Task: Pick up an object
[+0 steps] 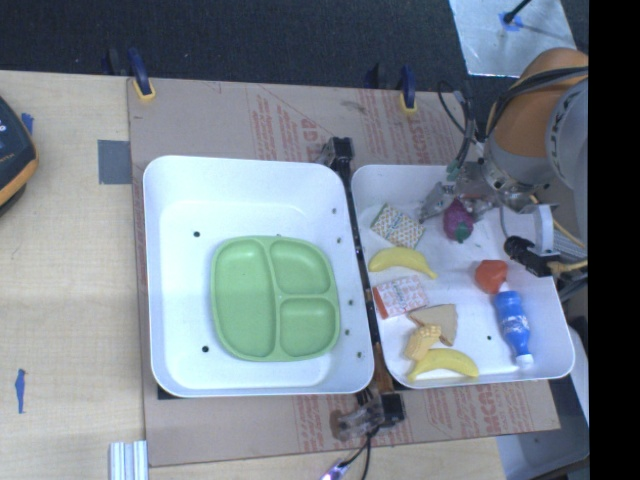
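A purple object (pixel 459 220) is sitting in the right bin (pixel 560 363) near its far edge, directly under the gripper (pixel 455 200), whose grasp I cannot tell. Sharing that bin are two bananas (pixel 402 261), a corn cob (pixel 421 343), a red object (pixel 490 275) and a blue bottle (pixel 513 325). The left bin (pixel 170 268) is holding a green divided plate (pixel 273 298).

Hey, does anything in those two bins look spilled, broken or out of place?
Nothing looks spilled or broken. The green divided plate lies flat in the left bin. In the right bin, two bananas, a corn cob, a blue bottle and packets lie scattered loosely, with the gripper at a purple item.
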Robot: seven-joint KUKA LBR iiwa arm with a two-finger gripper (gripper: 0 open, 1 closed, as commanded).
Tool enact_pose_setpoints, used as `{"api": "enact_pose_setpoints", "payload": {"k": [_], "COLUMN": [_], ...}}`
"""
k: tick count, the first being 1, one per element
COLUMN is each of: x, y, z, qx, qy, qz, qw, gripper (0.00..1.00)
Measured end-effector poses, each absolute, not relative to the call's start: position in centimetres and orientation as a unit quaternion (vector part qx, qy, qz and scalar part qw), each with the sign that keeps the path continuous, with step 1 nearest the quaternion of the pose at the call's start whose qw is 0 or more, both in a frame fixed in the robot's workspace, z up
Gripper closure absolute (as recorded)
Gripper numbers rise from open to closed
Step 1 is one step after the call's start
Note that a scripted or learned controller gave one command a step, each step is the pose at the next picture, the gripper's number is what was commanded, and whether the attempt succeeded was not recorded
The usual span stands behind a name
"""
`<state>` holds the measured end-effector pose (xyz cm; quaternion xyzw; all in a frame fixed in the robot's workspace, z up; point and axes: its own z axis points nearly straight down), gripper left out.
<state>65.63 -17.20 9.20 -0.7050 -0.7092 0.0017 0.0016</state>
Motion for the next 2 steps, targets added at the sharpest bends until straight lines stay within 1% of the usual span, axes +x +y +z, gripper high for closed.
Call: {"api": "enact_pose_setpoints", "payload": {"k": [1,2], "x": [65.6,65.7], "y": [-17.3,-11.4], "z": [10.3,16.5], "qx": [-0.704,-0.705], "qy": [-0.710,-0.709], "qz": [0.0027,0.0006], "qw": [0.002,0.000], "gripper": [1.00,1.00]}}
